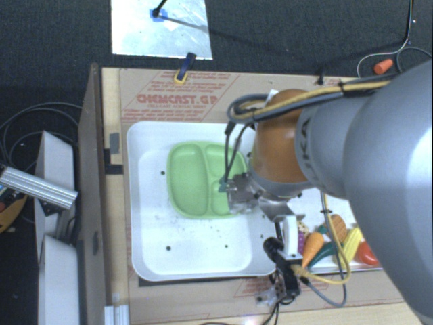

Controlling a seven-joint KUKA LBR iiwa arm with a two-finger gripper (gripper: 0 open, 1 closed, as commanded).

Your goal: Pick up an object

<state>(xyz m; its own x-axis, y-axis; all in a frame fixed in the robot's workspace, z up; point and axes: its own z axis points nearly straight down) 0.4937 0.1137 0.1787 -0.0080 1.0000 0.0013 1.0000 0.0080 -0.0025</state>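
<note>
Below, cardboard-lined bench (183, 97); dark carpet (47, 39) beyond; cables (27, 131) left

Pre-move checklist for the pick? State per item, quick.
1. Target in reach: green divided plate lies in the left bin, beside the wrist. Ok.
2. Gripper over plate's right edge. Ok.
3. Finger state: hidden by the arm. Cannot tell.
4. Anything held: cannot tell.
5. Cables hang over the plate; snag risk. Not ok.
6. Toy vegetables in the right bin, partly under the arm. Cannot tell.
</note>
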